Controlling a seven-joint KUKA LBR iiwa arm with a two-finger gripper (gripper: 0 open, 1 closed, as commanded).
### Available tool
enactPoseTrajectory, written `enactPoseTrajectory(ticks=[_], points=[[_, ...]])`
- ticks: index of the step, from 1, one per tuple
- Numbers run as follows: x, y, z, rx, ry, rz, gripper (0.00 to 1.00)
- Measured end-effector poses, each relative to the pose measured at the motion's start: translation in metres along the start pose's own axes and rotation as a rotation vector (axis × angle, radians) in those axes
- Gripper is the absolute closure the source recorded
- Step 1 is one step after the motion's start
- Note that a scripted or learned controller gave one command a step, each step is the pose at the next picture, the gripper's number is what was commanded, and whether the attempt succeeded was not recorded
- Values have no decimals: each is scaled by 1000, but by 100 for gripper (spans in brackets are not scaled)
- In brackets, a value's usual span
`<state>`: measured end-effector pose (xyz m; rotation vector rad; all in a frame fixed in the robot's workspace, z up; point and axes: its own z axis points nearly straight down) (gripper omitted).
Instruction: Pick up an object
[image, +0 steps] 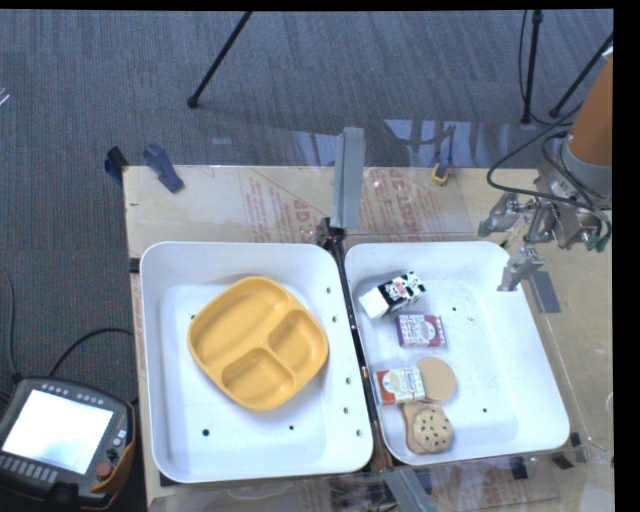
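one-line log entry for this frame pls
phase: pre-grasp | gripper: above right bin far right corner, holding nothing | candidates: milk carton, cookie | left bin: yellow plate

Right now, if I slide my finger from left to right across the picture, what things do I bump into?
Tablet → yellow plate → cow-print carton → gripper.
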<state>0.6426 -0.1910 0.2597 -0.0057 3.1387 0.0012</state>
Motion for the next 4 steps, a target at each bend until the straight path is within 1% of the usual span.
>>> enactPoseTrajectory(ticks=[1,2,3,4], points=[[24,1,124,0,11,427,0],[56,55,174,0,7,507,0],[53,56,162,1,2,499,100],[98,116,71,1,2,768,100]])
